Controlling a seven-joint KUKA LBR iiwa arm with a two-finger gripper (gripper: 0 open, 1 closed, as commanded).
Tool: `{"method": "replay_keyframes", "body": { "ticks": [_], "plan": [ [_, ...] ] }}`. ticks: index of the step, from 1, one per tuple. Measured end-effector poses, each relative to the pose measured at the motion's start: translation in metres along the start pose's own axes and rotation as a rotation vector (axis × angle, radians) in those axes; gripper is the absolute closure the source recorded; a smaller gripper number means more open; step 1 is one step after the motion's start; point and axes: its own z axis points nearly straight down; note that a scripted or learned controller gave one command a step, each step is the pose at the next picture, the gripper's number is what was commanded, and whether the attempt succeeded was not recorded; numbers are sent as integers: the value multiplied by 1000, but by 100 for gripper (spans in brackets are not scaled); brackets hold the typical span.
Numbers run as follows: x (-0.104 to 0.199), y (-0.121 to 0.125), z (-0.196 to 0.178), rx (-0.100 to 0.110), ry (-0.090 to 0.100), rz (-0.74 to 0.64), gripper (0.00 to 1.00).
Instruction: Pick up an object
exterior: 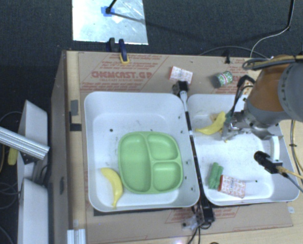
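In the right bin (202, 103) you see a yellow banana (213, 126) at the far left, next to the wall between the bins; a green block (214, 175) and a red and white packet (232, 185) lie side by side at the near edge, well apart from it; the left bin (93, 136) holds a green plate (150, 161) with a second banana (113, 184) just beside it. The arm (273, 93) comes in from the right and bends down; the gripper (226, 132) sits low, just right of the yellow banana; you cannot tell if it is gripping or loose.
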Motion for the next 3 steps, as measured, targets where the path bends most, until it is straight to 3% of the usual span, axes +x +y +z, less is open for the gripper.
{"method": "replay_keyframes", "body": {
  "ticks": [1, 2, 3],
  "plan": [
    [62, -6, -90, -1, 1, -1, 100],
    [61, -7, -89, 1, 0, -1, 0],
    [28, 26, 1, 0, 0, -1, 0]
  ]
}}
